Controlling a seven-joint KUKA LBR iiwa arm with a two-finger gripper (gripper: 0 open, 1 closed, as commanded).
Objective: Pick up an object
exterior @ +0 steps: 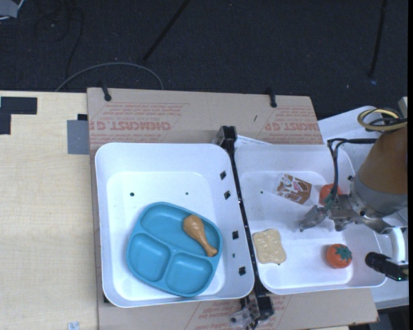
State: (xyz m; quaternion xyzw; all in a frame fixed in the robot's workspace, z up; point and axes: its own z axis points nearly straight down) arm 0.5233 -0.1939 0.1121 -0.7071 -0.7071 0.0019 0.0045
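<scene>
Objects for picking lie in the two white bins: in the right bin (289,167) I see a brown-and-white packet (293,188) toward the back, a pale flat biscuit-like piece (269,245) near the front left corner, an orange tomato-like toy (338,255) at the front right, and a second orange-red item (327,194) partly hidden at the arm's wrist. The left bin (158,160) holds a blue divided plate (168,270) with a toy drumstick (200,234) lying across its upper right compartment. The gripper (310,222) reaches in from the right and sits low over the middle of the right bin, between the packet and the biscuit-like piece, its grey fingers (311,219) pointing toward the bin's centre; I see nothing between them, and I cannot tell how far apart they stand. By my judgement the task is at the approach stage: no object is lifted, all rest on the bin floors, and the grasp and lift remain. The bins sit on a brown cardboard sheet (193,115) over a light wooden bench (34,205); behind the bench, dark carpet (227,40) with trailing cables (110,67).
</scene>
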